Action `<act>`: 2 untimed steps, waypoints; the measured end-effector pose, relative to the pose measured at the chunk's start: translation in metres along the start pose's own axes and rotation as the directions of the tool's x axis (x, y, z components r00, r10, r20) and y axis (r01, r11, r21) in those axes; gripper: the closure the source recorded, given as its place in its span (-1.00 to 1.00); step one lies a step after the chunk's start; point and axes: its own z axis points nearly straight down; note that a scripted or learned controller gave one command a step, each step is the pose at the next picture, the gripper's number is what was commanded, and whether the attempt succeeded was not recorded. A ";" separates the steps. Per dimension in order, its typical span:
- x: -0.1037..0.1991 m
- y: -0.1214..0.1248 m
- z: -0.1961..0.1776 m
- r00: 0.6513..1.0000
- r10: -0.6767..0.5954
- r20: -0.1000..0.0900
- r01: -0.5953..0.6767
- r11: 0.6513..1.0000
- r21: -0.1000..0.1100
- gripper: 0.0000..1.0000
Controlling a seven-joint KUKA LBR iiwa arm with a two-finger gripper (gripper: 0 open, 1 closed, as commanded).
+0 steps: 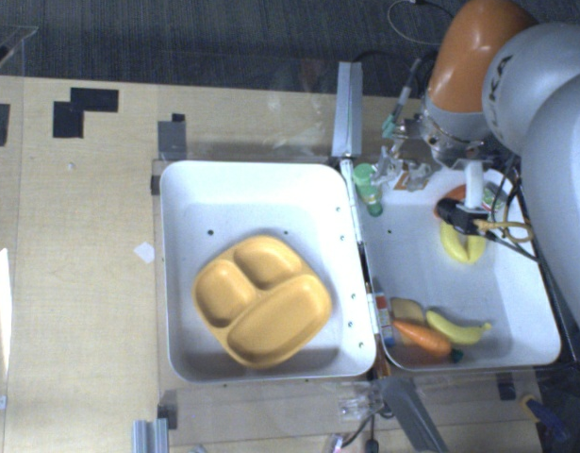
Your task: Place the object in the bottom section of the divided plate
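Observation:
The yellow divided plate (262,297) lies in the left bin (186,196), with its large bottom section (280,321) toward the front and bare. My gripper (393,166) hangs over the far left corner of the right bin (516,347). A small green object (369,188) stands just left of and below it, against the wall between the bins. I cannot make out whether the gripper touches it.
In the right bin, a yellow fruit (460,245) lies under the wrist. Along the front wall lie a banana (457,327), an orange carrot (422,336) and a brownish piece (407,310). The arm covers the bin's right side.

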 end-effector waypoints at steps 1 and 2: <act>0.085 -0.042 -0.001 1.000 -0.026 -0.003 0.026 1.000 -0.015 1.00; 0.085 -0.040 -0.013 1.000 -0.028 -0.005 0.028 0.999 -0.020 1.00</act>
